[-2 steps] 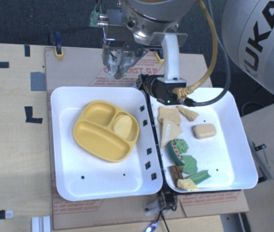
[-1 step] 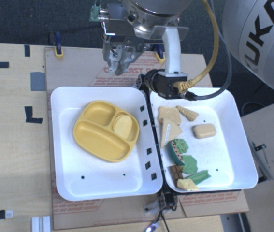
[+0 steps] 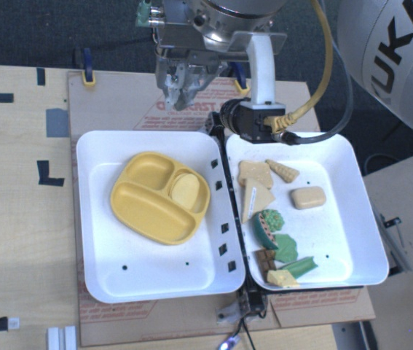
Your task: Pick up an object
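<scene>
The gripper [image 3: 179, 93] hung above the bins with nothing in it, and I cannot tell if it was apart or together.

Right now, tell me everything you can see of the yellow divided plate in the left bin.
The yellow divided plate looks like matte plastic, rounded in outline, with raised ridges splitting it into three compartments: one long section along its lower left side, a smaller one at the upper left, and a round one at the right. Nothing lies in them. It rests right side up, turned at a diagonal, on the floor of the left bin, in the upper middle part. It touches only the bin floor, well apart from the gripper above the bins.
</scene>
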Controlling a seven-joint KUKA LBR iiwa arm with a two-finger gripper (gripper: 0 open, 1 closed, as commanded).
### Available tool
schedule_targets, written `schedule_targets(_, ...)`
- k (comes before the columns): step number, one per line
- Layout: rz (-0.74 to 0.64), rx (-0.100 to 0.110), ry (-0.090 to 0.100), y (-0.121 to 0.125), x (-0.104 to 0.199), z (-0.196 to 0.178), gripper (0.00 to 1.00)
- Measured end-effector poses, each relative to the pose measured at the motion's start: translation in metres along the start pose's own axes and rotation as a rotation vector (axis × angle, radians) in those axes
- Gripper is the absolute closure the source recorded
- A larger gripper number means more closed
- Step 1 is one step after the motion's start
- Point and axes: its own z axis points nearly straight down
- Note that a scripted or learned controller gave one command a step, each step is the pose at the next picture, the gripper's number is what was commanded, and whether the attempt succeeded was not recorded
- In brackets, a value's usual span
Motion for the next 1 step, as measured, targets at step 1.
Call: schedule_targets(1,-0.001,0.005,-0.003,0.0012,0.0009,-0.0076,1.00)
